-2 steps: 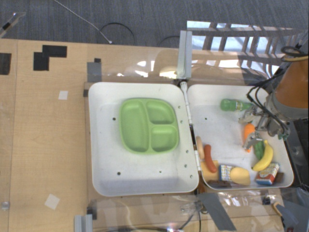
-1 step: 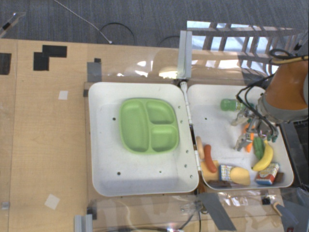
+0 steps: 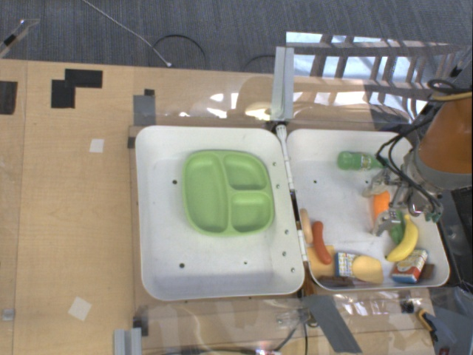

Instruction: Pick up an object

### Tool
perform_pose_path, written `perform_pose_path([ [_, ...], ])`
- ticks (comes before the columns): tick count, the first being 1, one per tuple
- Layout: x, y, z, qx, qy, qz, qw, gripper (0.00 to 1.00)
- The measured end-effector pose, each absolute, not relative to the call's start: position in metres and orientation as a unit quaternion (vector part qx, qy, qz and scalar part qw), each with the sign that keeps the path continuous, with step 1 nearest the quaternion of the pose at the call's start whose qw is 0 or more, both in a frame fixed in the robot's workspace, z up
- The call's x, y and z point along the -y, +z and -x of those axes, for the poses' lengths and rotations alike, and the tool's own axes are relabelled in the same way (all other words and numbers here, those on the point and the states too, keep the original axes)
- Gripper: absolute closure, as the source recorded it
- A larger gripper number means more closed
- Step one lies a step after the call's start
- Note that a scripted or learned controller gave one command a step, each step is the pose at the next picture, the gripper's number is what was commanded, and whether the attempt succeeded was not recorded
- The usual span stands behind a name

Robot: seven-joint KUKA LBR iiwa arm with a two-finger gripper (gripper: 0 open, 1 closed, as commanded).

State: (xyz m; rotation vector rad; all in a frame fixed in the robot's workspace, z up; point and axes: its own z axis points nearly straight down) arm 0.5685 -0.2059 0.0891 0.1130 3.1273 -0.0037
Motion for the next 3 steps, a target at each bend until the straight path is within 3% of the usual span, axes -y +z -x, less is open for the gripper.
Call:
perform_pose_path([
  [1,0.205,0.105,-0.574,-0.999,-0.0033,-0.033,0.015,1.0],
  [2,0.205,0.104,-0.574,-0.999,-0.003,-0.033,0.014,0.0],
  [3,0.192,0.089,-0.587,-0.996,-0.0004,-0.088,0.006,0.0],
])
